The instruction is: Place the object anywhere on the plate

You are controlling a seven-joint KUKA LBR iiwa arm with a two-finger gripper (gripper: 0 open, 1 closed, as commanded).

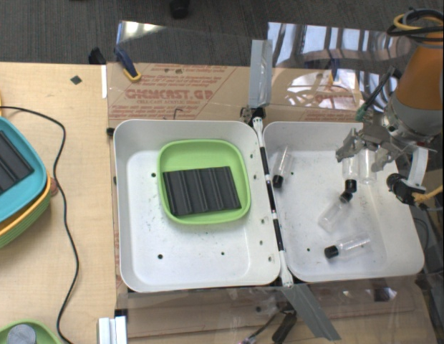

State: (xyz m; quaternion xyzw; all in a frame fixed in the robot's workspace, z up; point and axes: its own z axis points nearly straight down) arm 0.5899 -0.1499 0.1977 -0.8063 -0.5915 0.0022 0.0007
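Two shallow white bins are seated side by side on the table (64,264). The left bin (136,264) contains a green plate (168,160), positioned toward the bin's upper half. A dark ribbed insert (202,190) is laid flat on the plate's floor.

The right bin (394,264) contains several clear vials with black caps. One vial (280,169) is located near the bin's left wall, with its cap toward the bottom of the view. A second vial (346,248) is located near the bin's lower edge, lying on its side with its cap pointing left. A further clear piece (331,216) is located just above it, well apart from the first vial.

The arm enters from the right, and its gripper (365,160) is positioned over the upper right part of the right bin. A clear vial with a black cap (349,185) is seen directly below the gripper, roughly upright with its cap downward. Whether the fingers are spread, pressed together or pinching this vial cannot be told, since clear glass and metal overlap there.

A stack of teal and green trays (14,185) is placed at the table's left edge, beside a black cable (64,192).
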